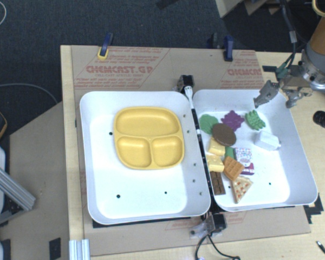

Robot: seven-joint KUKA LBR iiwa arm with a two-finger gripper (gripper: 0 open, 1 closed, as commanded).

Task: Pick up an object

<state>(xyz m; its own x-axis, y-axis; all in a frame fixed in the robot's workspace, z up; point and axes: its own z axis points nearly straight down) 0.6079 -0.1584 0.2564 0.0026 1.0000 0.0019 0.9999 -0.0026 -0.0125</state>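
Toy food pieces, small and mostly plastic-looking, lie clustered in the left half of the right bin, which is where anything to be picked up sits.

Going from largest to smallest: a brown bench board printed with red lettering carries two shallow white bins with rounded corners, side by side and touching along their inner edges. The left bin holds a glossy yellow plate with three compartments, one wide above and two smaller below.

The grey arm reaches in from the right edge, above the right bin's far corner, its wrist angled down and to the left. Its gripper hangs over the bin's far rim with the two fingers spread apart and nothing between them.

In the right bin, the pieces run in a loose column near the left wall. A flat brown oval rests in the middle, with a green leafy shape just left of it and a bumpy purple piece behind it. A ridged green piece lies apart to the right, near a white blocky item. Below come yellow blocks, an orange waffle-textured square, a dark brown bar and a triangular pizza slice.

Two clamps, one yellow and one blue, grip the board's far edge.
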